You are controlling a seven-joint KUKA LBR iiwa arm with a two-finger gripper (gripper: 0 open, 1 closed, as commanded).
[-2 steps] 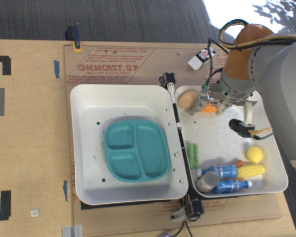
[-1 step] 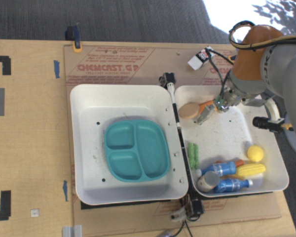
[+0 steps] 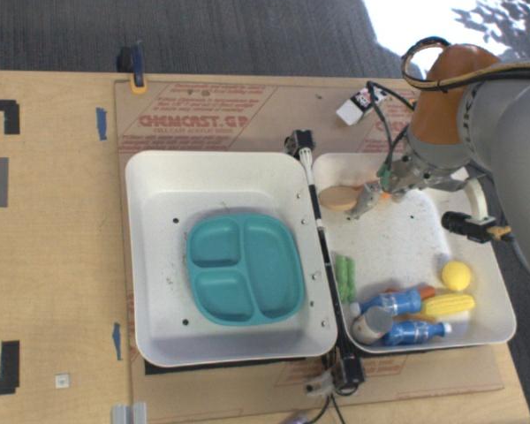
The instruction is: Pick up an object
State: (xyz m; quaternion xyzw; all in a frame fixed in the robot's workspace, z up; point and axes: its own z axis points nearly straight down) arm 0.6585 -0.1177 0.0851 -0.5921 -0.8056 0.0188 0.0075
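My gripper [image 3: 364,203] hangs low over the back left part of the right bin [image 3: 424,237]. It is just to the right of a tan, rounded piece [image 3: 337,198] that lies against the bin's left wall. I cannot tell whether they touch. Along the bin's front lie a green pod-like piece [image 3: 344,278], two blue bottles [image 3: 396,304] [image 3: 417,332], a yellow corn cob [image 3: 450,305] and a yellow lemon [image 3: 457,276]. Nothing is visibly held in the gripper.
The left bin [image 3: 150,193] holds a teal divided plate [image 3: 245,268]. A black clamp [image 3: 299,141] sits at the back where the bins meet. The grey arm with its orange band [image 3: 450,95] and cables covers the right bin's back right corner.
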